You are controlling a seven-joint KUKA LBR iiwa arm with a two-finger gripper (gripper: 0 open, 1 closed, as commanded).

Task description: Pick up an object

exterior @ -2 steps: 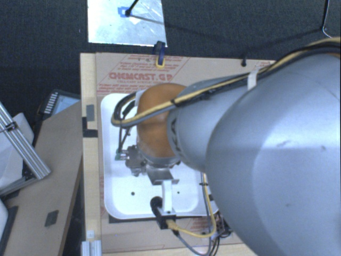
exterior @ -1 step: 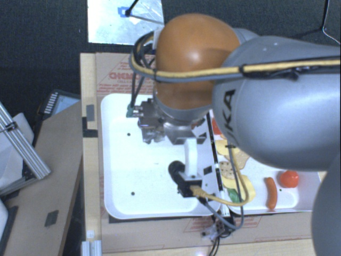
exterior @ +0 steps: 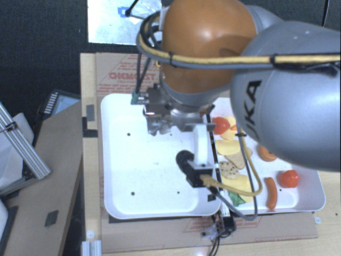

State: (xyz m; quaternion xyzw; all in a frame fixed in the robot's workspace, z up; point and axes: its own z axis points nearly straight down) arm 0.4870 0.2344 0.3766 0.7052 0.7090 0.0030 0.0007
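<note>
The end effector is hanging over the left bin; its state cannot be told; food is lying in the right bin

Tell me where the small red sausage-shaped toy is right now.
The small red sausage-shaped toy lies near the front edge of the right-hand white bin, just left of a round red tomato-like toy and right of the yellow pieces.
</note>
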